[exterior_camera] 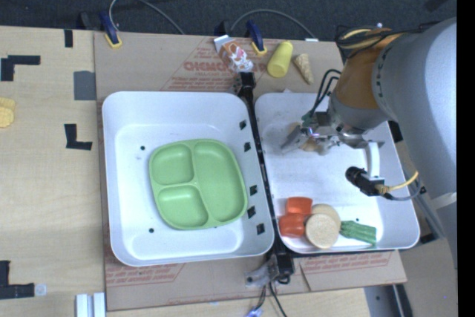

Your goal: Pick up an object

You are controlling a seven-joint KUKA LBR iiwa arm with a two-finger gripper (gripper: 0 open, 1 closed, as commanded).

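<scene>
The pincer (300, 136) stood low over the upper part of the right bin (404, 234), its dark fingers splayed toward the left. Whether they were spread, pressed together or pinching something could not be told: the tips blurred into shadow, and a small tan shape just beside them might have been an object or part of the tool. No object was visibly held.

The arm (415, 85) reached in from the right and covered much of the bin's right side, with the orange band (360, 82) directly above the wrist. This posture suited a downward approach to the bin floor.

Candidate objects for the task lay well apart from the pincer, grouped at the near edge of the right bin:
- an orange-red block (295, 216);
- a pale round disc (323, 227), touching the block;
- a green piece (358, 231), just beside the disc.

The grouping against the near wall would, in judgement, leave little room for a finger on the wall side.

The left bin (119, 159) held a green divided plate (197, 183) with three compartments, lying flat and nothing in them.

Outside the bins, on the cardboard behind them, lay a yellow cylinder (280, 59), a tan cone (303, 67) near it, and a small printed carton (233, 53).
</scene>
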